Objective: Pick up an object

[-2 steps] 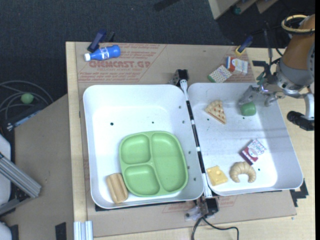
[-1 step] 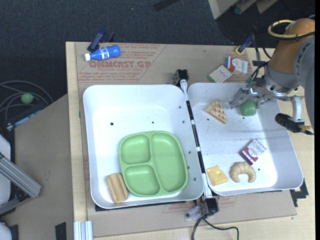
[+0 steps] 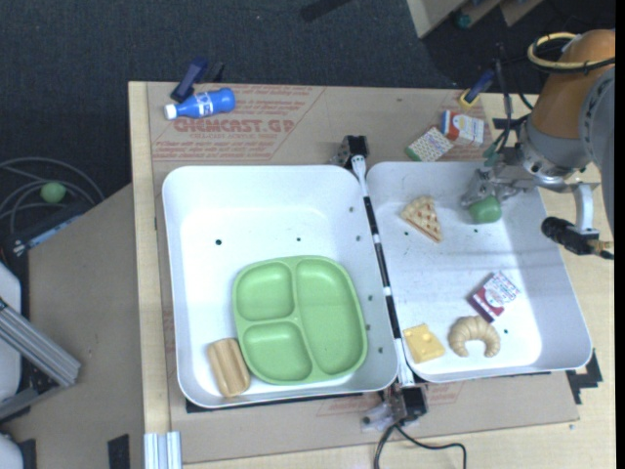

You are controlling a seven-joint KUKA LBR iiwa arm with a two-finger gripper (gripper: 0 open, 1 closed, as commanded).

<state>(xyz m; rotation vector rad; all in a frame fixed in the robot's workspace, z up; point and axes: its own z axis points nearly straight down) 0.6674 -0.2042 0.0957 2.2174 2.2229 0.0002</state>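
Two shallow white bins (image 3: 186, 262) sit side by side on the wooden bench (image 3: 293, 125), and we see the grey arm's two-finger gripper (image 3: 485, 191) low in the right bin's far corner, right over a small green rounded object (image 3: 483, 209); we cannot tell its state. Nearby lie a waffle-textured wedge (image 3: 423, 217), a tan toy croissant (image 3: 475, 335), a yellow cheese block (image 3: 423, 343) and a red-and-white packet (image 3: 496, 294). The left bin holds a green divided plastic plate (image 3: 298, 318)
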